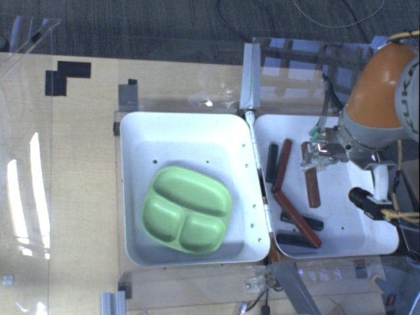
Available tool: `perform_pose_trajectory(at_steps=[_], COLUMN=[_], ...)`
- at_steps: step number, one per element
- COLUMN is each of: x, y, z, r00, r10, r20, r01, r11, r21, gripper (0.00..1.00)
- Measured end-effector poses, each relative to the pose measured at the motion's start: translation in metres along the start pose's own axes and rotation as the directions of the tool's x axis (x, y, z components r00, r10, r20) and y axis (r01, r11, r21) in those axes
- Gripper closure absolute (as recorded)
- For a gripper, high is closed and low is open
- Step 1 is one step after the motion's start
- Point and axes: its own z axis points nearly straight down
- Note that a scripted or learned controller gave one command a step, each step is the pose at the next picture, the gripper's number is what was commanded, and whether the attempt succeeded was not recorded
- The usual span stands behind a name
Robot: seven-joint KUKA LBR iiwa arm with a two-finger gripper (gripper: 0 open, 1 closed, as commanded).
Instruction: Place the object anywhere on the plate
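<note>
Currently I am hovering the gripper (315, 161) over a brown stick (312, 184) in the right bin (367, 241); finger spread unclear; green plate (187, 209) is waiting left.

Two white bins (239, 133) sit side by side on a light wooden bench (72, 189). Thin black cables (249, 8) loop on the dark floor (131, 12) behind.

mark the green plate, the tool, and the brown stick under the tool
green plate (187, 209), camera view, centre ridge between its compartments
tool (317, 153), camera view, metal tip
brown stick (313, 188), camera view, lower half
</note>
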Motion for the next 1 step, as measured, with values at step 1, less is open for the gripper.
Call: perform_pose_trajectory(at_steps=[1], x=[0.0807], y=[-0.0035], z=[0.0129], r00=[0.99], r10=[-0.144], r20=[0.0], r01=[0.144], r11=[0.99], r21=[0.001], gripper=[1.0])
